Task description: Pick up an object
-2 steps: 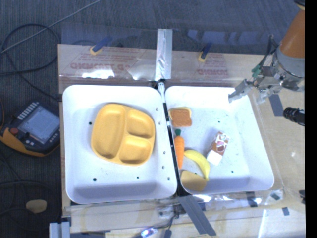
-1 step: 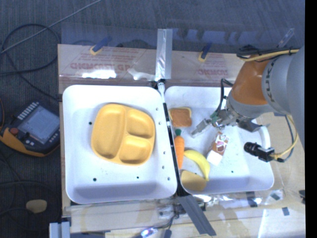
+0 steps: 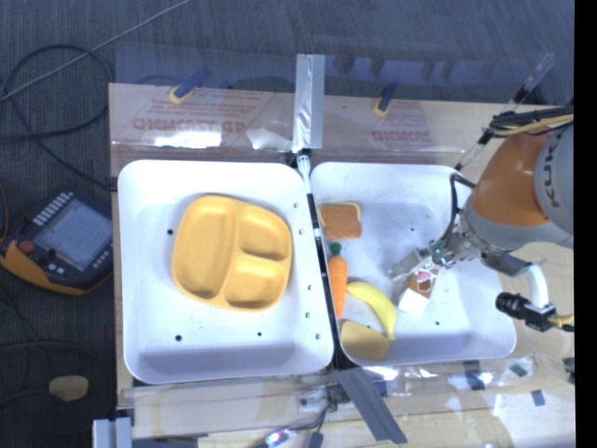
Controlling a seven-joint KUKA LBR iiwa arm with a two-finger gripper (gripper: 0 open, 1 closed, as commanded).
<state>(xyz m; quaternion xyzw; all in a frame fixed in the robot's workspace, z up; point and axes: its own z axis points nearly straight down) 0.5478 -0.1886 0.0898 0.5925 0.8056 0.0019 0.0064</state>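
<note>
Camera view: hand [image 3: 424,271] low over a small carton [image 3: 419,290].

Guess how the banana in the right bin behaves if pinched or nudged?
The banana looks smooth and curved, so it may slip or pivot when pinched. It probably won't roll freely: it lies against the carrot. It looks like light toy food.

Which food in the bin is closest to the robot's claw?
The banana. It lies just left of the gripper; the carrot and toast sit farther left.

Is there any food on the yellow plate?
No, it's empty. The yellow plate shows bare compartments; the carrot and banana lie in the other bin.
</note>
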